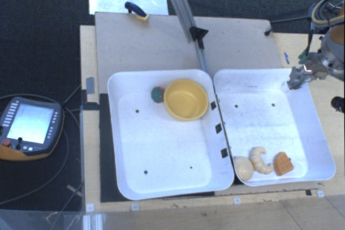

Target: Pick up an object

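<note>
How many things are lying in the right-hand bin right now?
3, all in a row along its near edge: a pale egg-like lump on the left, a curled cream piece in the middle, and an orange chunk on the right.

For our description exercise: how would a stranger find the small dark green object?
Start at the left white bin. In its upper part sits a yellow bowl. The small dark green object touches the bowl's left side, the only dark, rounded thing in that bin.
</note>
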`<state>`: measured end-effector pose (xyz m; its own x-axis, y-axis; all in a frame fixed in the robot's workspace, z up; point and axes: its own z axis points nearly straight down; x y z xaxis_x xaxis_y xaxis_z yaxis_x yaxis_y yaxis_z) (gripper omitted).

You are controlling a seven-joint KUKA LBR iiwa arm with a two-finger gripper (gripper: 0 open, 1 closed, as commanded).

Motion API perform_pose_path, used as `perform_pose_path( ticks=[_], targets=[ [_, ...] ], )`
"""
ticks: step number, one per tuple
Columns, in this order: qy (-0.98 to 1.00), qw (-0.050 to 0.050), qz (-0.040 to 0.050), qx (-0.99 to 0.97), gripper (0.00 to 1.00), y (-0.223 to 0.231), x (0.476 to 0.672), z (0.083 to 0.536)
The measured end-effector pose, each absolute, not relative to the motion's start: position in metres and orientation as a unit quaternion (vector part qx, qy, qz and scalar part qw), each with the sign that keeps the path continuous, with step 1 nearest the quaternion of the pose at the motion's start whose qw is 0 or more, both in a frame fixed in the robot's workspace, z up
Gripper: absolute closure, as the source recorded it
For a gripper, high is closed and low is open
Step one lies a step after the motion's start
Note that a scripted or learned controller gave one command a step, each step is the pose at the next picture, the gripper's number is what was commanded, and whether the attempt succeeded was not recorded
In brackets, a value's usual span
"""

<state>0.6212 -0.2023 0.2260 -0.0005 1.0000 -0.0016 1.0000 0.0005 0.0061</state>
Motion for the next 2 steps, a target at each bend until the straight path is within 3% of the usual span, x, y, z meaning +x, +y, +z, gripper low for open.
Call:
perform_pose_path(
  ticks=[1, 2],
  targets=[
    [0.707, 0.001, 0.0006, 0.707, 1.0, -0.202, 0.622, 0.246],
    [0.709, 0.0, 0.0008, 0.705, 1.0, -0.14, 0.615, 0.246]
  ],
)
